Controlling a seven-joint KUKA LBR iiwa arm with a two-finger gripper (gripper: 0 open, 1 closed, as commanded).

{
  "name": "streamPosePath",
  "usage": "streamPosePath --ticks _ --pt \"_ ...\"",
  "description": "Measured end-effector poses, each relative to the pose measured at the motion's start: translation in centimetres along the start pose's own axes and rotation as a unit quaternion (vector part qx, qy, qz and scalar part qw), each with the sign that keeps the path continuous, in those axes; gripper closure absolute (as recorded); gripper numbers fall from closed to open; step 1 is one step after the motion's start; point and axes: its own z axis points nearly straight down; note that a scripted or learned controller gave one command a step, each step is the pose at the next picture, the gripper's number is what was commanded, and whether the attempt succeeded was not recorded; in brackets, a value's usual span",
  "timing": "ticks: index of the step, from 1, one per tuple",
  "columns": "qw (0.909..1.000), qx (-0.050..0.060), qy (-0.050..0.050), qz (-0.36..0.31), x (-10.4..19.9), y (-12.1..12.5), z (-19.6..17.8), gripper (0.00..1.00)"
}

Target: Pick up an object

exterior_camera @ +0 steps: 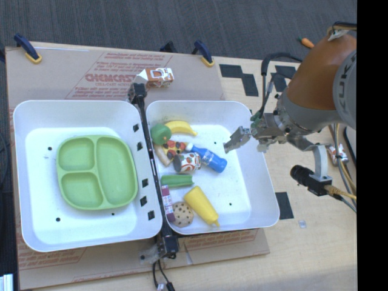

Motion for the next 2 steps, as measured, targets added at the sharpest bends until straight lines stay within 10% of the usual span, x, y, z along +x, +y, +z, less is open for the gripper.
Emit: streamPosePath --ticks 1,2 --pt "1.0000 0.001 0.000 0.000 -3.3 -5.7 10.1 0.00" --pt "1.0000 0.000 0.000 -0.001 -0.4 -5.6 16.3 0.00"
